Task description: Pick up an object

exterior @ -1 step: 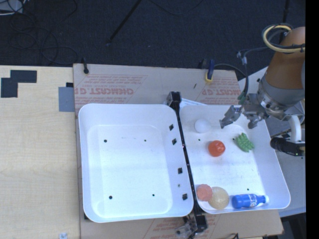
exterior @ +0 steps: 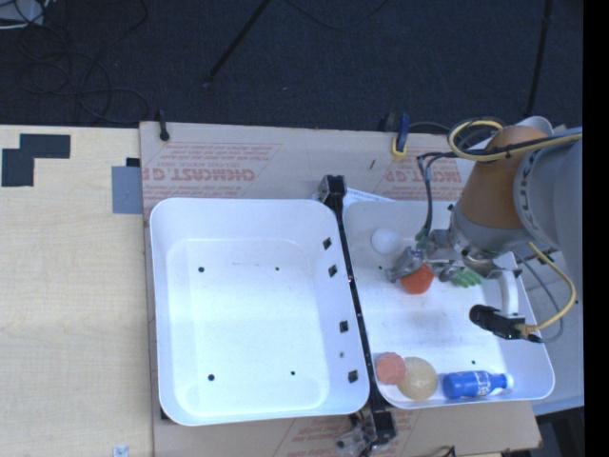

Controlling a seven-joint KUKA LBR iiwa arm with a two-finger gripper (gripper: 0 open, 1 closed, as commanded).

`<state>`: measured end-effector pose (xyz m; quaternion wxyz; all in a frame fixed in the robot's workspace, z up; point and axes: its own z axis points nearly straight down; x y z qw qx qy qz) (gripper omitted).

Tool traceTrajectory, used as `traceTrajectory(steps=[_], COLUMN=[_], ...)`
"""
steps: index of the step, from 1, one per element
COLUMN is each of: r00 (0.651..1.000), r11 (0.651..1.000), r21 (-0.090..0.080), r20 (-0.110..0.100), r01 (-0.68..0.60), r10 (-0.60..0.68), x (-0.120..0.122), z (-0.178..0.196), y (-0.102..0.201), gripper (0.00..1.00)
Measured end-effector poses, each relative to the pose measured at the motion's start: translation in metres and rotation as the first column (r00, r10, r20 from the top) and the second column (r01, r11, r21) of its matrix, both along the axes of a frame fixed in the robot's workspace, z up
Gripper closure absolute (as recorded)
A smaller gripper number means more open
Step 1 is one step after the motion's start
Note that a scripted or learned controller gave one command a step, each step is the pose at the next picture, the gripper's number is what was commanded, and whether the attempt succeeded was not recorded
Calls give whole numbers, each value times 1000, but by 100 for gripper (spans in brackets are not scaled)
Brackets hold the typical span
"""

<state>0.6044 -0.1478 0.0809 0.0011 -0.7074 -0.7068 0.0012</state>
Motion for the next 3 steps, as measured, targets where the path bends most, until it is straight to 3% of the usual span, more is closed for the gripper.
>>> traceTrajectory(steps=[1,2,3], r00=[1000,1000,1000], r11=[1000,1000,1000], r21=[1,4,3], r20=[0,-2,5], r01=[2,-7,-7], r10=[-2,7,7], x=[1,2,-28], z=[17,6,112], y=[-1,67,129], gripper=[100,100,100])
